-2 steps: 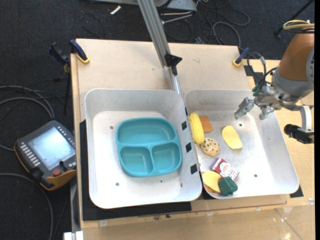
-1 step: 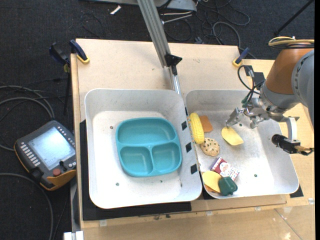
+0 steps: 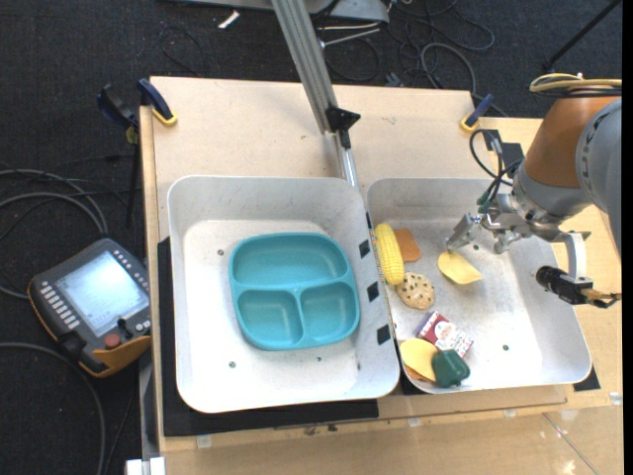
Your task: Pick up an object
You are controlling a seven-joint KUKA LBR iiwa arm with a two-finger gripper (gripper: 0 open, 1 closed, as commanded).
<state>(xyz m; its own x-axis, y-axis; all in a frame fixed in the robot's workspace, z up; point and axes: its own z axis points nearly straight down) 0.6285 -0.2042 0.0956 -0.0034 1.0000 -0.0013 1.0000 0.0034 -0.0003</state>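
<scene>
No legible text, label, brand or number found. The small red-and-white packet (image 3: pixel 448 335) in the right bin (image 3: pixel 554 349) bears print too small to read.

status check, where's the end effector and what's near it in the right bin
End effector low in the right bin, just above the yellow chip, nothing seen held. Corn and cookie to its left, apart. Teal tray in left bin.

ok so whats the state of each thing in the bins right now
teal tray: flat in left bin, compartments bare
corn cob: lying by the divider
cookie: flat
yellow chip: lying loose just below the gripper
red carton: on its side
green piece: overlapping the yellow piece
</scene>
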